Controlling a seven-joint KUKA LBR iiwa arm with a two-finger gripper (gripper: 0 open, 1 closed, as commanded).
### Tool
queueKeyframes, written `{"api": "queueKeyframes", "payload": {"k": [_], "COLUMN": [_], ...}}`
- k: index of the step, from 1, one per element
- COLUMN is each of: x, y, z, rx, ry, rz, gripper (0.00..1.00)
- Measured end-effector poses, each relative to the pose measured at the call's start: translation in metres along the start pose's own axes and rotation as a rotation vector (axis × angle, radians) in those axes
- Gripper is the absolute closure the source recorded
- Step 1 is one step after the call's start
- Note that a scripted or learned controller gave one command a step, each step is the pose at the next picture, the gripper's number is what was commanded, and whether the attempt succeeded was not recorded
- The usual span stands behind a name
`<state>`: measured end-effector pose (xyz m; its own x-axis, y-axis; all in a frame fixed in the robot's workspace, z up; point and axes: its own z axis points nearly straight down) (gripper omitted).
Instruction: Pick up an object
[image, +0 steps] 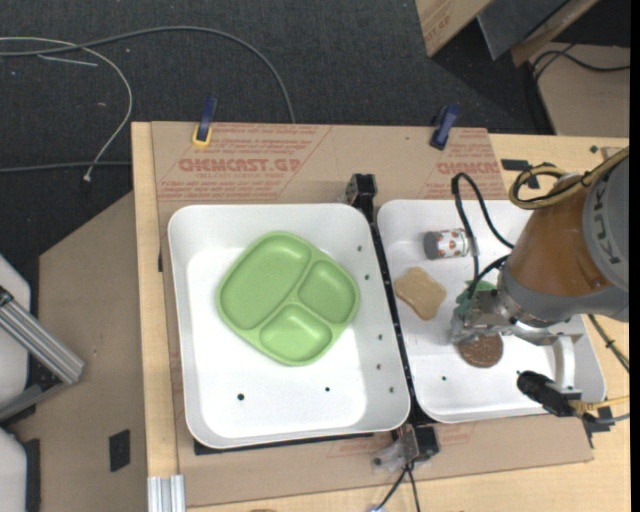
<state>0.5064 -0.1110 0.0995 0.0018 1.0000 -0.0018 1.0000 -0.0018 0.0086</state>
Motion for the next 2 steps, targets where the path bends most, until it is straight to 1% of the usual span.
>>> {"api": "queueKeyframes", "payload": {"k": [1, 2], "x": [-0.002, -0.002], "y": [0.001, -0.004], "z": [-0.043, -0.089], "rx": [0.004, 0.003], "ry": [0.001, 0.001], "rz": [-0.002, -0.003], "gripper": [1.0, 1.0]}}
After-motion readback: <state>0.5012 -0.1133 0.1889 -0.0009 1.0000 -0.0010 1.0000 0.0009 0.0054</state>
